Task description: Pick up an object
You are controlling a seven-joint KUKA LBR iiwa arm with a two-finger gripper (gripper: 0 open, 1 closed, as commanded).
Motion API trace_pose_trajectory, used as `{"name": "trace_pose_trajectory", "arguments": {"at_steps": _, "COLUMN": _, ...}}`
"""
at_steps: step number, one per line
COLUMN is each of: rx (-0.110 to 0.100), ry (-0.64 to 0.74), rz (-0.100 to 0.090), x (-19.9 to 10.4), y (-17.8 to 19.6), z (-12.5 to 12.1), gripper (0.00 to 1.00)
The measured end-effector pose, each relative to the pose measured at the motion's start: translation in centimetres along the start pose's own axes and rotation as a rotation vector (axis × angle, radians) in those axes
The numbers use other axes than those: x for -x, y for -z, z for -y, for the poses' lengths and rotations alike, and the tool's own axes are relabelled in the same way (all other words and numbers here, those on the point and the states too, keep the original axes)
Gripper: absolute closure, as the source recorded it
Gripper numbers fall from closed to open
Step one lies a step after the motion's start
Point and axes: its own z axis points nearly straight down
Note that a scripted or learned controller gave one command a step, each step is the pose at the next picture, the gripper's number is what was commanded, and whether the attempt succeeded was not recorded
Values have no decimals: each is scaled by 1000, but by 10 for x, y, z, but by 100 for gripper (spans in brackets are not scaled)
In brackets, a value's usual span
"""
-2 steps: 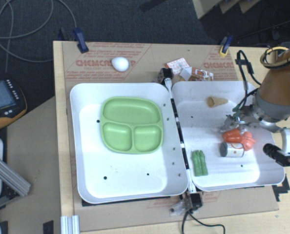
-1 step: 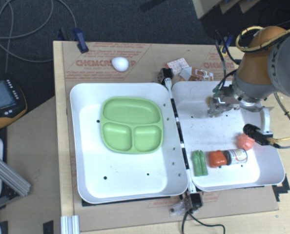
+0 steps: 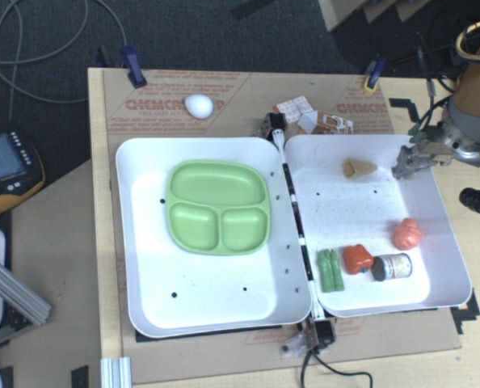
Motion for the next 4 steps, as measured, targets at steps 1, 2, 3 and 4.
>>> {"name": "trace_pose_trajectory", "arguments": {"at_steps": 1, "rx": -1, "ry": 1, "rz": -2, "x": -1, "y": -1, "z": 0, "gripper": 0}}
{"name": "trace_pose_trajectory", "arguments": {"at_steps": 2, "rx": -6, "ry": 1, "rz": -5, "x": 14, "y": -47, "z": 56, "gripper": 0}}
{"name": "trace_pose_trajectory", "arguments": {"at_steps": 3, "rx": -5, "ry": 6, "rz": -13, "x": 10, "y": -78, "z": 80, "gripper": 0}}
{"name": "trace_pose_trajectory", "arguments": {"at_steps": 4, "rx": -2, "ry": 3, "rz": -5, "x": 13, "y": -68, "z": 80, "gripper": 100}}
